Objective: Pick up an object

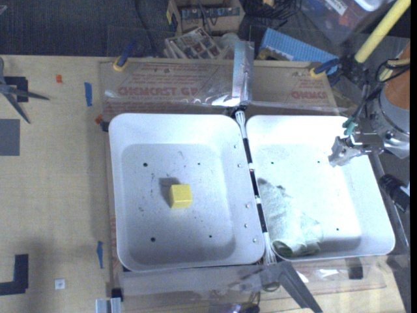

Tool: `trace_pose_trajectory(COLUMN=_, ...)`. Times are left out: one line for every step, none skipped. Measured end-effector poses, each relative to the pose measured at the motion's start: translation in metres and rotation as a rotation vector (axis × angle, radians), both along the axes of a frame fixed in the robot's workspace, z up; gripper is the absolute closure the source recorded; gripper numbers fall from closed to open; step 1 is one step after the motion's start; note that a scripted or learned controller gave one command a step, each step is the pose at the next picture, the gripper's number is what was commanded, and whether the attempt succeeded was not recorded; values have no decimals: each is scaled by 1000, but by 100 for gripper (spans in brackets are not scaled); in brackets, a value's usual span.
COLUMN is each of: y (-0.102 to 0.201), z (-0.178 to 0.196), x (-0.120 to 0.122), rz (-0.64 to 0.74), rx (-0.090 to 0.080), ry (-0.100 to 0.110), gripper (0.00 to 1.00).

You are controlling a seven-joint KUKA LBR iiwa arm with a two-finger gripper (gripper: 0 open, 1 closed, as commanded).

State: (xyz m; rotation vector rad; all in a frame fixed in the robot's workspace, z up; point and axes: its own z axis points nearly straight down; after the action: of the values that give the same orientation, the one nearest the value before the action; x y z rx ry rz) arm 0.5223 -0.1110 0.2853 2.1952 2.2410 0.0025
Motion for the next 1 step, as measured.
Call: trace_pose_trajectory(y=27, z=-90, x=35, rz=285, rx=2, ry=5, gripper=100)
